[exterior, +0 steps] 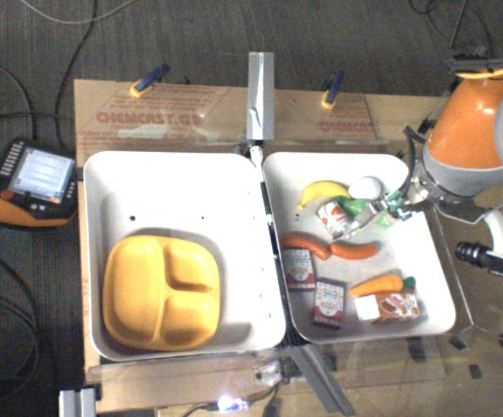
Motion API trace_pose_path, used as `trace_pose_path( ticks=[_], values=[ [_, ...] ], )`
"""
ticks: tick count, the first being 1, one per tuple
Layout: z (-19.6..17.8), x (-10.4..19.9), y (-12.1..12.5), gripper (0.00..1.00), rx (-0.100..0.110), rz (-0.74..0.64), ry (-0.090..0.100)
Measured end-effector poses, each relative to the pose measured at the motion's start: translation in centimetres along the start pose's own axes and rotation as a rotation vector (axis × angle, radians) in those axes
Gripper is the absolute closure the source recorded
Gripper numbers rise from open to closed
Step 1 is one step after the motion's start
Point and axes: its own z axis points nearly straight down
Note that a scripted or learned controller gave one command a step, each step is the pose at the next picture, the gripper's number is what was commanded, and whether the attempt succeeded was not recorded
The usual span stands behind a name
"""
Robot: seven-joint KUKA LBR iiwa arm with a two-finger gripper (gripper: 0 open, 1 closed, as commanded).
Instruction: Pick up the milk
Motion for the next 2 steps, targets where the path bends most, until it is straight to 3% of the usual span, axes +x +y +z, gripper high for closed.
trace_pose_path(
  ticks=[1, 2],
  values=[
    [-0.53, 0.04, 0.13, 1.00, 0.004, -0.001, 0.004],
    [-0.52, 0.04, 0.13, 0.00, 0.004, -0.001, 0.004]
  ],
)
